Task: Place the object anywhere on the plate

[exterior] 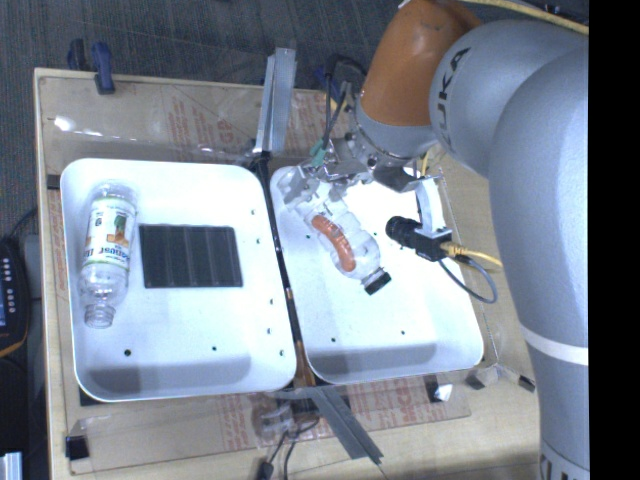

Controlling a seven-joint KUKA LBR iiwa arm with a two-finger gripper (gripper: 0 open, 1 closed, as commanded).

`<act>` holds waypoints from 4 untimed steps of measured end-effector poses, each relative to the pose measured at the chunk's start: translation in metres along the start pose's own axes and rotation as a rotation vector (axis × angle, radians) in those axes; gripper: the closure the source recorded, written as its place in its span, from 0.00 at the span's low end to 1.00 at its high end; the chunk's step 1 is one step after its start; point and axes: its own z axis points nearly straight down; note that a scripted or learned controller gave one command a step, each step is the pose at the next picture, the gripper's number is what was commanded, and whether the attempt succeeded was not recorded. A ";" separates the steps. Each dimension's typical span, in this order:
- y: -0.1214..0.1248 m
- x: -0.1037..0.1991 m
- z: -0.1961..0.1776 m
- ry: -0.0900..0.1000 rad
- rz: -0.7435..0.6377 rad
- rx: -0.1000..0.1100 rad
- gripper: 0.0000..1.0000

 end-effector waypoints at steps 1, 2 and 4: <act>0.000 0.001 -0.009 0.000 -0.005 0.002 1.00; -0.006 0.081 0.002 0.000 0.161 0.002 1.00; 0.023 0.152 0.036 -0.001 0.180 0.008 1.00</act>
